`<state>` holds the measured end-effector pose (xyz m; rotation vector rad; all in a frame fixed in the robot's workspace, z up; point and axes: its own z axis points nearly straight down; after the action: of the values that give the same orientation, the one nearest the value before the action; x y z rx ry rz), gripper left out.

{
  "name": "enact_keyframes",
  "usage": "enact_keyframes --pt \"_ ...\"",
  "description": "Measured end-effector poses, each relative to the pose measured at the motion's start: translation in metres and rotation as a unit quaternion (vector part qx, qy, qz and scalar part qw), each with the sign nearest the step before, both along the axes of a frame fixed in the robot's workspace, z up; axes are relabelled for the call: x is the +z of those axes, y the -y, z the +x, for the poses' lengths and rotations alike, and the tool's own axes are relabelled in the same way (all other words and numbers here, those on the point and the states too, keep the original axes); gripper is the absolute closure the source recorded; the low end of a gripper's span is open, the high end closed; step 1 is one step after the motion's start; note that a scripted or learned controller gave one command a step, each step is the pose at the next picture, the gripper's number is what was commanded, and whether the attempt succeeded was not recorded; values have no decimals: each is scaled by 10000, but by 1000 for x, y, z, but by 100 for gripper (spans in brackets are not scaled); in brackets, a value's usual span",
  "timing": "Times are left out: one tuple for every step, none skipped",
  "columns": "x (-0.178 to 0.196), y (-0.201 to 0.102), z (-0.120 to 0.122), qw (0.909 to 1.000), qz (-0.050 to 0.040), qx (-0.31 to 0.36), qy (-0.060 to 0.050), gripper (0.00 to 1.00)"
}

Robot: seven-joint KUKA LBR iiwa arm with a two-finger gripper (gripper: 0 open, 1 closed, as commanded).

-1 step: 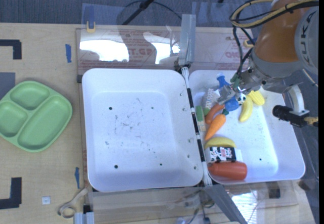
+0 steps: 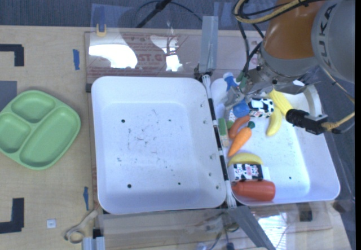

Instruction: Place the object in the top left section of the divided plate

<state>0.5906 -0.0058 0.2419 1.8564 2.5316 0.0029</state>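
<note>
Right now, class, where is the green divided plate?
The green divided plate lies on the wooden bench at far left, beside the left white bin.

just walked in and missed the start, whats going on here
The arm reaches in from the right, its gripper low over the toys in the right bin: a carrot, a banana, a red sausage-like toy. No grasp is visible. The green divided plate sits left of the bins, nothing on it.

Arm (image 2: 307, 23) reaching in from right, gripper (image 2: 240, 92) lowered, wrist bent down
</note>
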Motion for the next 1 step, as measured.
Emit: enact_keyframes --pt "0 0 0 10000 -1 0 1 0"
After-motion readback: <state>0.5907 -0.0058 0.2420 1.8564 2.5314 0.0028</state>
